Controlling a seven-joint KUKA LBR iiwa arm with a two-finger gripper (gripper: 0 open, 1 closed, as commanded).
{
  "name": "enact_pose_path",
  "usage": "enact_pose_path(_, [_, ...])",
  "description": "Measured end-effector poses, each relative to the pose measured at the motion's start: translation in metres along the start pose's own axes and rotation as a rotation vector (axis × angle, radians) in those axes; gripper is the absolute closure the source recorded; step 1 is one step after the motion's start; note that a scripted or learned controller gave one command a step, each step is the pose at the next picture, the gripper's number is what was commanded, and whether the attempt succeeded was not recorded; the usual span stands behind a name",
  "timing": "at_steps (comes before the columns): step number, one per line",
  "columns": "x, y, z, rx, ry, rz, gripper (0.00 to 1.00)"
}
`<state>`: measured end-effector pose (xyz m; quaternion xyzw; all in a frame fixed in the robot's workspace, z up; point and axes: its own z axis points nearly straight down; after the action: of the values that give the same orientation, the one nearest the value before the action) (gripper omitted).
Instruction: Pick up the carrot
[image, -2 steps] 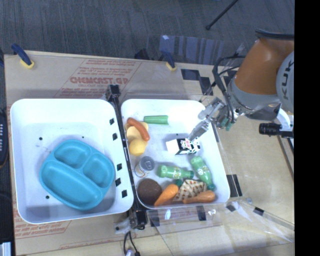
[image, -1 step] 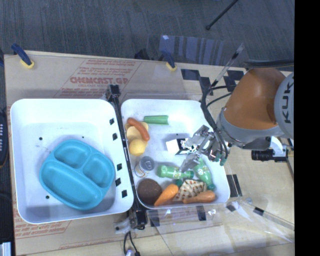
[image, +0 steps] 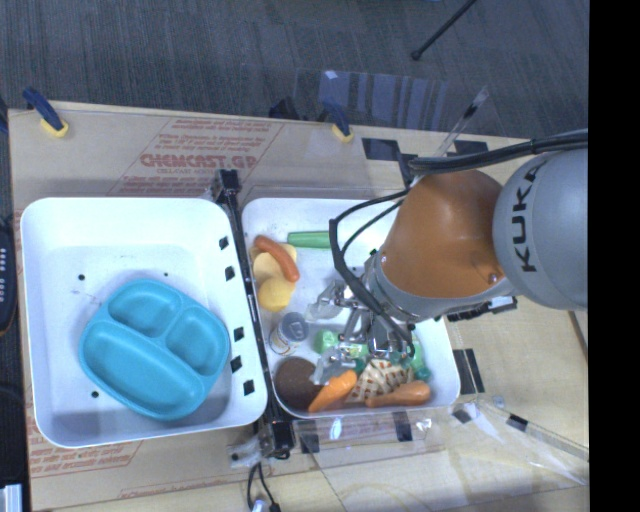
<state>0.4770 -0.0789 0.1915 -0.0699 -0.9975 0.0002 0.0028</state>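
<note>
The carrot (image: 332, 391) is small and orange, tapering to a point; it lies tilted near the front wall of the right bin (image: 300, 215), its tip toward the lower left; it rests among other toy foods.

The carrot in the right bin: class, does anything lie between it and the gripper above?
Nothing visible does. The gripper hangs just above and right of the carrot. Close neighbours crowd it, though: a brown round item on its left and a shell-like toy on its right.
</note>
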Motion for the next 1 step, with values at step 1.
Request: enact_pose_path(1, [-0.0136, -0.1008, 0.0124, 0.004, -0.005, 0.041, 0.00])
